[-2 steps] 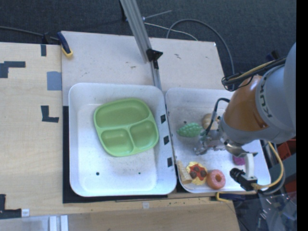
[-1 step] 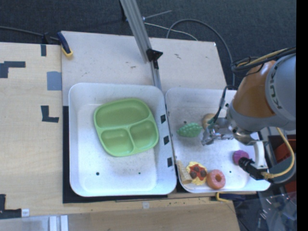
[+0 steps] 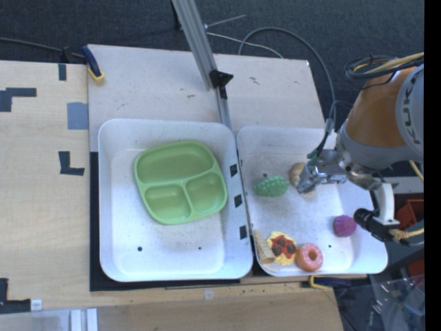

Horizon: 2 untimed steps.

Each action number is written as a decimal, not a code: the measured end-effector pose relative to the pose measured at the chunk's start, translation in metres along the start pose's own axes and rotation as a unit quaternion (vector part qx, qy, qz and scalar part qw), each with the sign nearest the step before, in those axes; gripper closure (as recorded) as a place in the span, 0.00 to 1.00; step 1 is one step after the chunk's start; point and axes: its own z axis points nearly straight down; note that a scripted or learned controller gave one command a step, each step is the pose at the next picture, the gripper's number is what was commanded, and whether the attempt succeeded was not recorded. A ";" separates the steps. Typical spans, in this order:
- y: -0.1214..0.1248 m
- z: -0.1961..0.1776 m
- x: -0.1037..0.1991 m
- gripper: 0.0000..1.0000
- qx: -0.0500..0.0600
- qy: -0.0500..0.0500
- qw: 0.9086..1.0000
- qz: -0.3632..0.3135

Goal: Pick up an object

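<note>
I have the gripper (image 3: 308,180) low in the right-hand bin (image 3: 289,136), and right at its tip sits a small tan object (image 3: 298,173), touching or very nearly so. Whether the gripper has any hold on it I cannot tell; the wrist housing covers that part of the view, and the tan piece shows only as a rounded lump on the side away from the arm.

The relation I care about is this: the green bumpy object (image 3: 271,185) lies just beyond the tan one, further out from the arm along the same reach line, with its long axis running roughly across that line. So a small push outward would likely shove both together.

Back toward the arm and nearer the bin's front edge is the purple object (image 3: 344,225), well apart from the tool. Along the front wall sit the pink doughnut (image 3: 309,256) and a yellow-and-red piece (image 3: 280,245), side by side, tight to the rim, so poor room there.

The floor behind the tool, toward the far wall, is bare. The green tray (image 3: 180,181) lies in the other bin.
</note>
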 end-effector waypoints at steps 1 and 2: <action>0.001 -0.048 0.000 1.00 0.000 0.000 1.000 0.000; 0.027 -0.049 0.050 1.00 0.002 0.001 1.000 -0.002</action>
